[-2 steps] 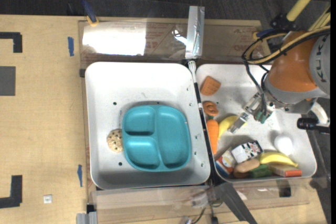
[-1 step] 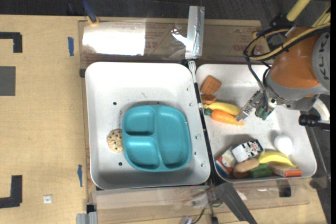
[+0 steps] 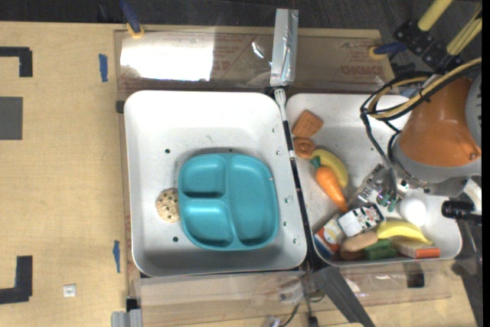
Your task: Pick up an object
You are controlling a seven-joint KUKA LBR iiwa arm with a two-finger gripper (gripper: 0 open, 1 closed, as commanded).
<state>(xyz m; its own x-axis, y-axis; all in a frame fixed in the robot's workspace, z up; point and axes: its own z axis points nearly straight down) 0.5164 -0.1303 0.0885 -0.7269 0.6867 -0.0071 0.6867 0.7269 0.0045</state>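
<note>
A: While nothing is lifted yet, where would you say the pick stands?

B: Early, by my reading. Starting nearest, the right bin [image 3: 452, 245] has its toys heaped against the near wall: a yellow banana [image 3: 404, 231], a brown bread-like piece [image 3: 360, 243], a small white carton [image 3: 360, 220] and something green under the banana that I can't name.

A: And the pincer?

B: The pincer [image 3: 380, 190] hangs over that heap, just beyond the carton, at the end of the arm [image 3: 438, 135] with its orange band. It's a dark tangle of metal and wires at this angle, so whether it stands apart or together I cannot tell. I see no toy between its tips.

A: So what is it after?

B: Likely the carton or the carrot [image 3: 331, 187], which lies just left of it, touching a second banana [image 3: 331, 162]. Farther back sits an orange block [image 3: 308, 123], well apart from the pincer.

A: The left bin [image 3: 145, 119]?

B: A teal divided plate [image 3: 228, 201] with a cookie [image 3: 168, 204] just beside its left edge. Untouched.

A: What remains, then?

B: Everything that counts: closing on one toy, and raising it clear of the heap.
</note>
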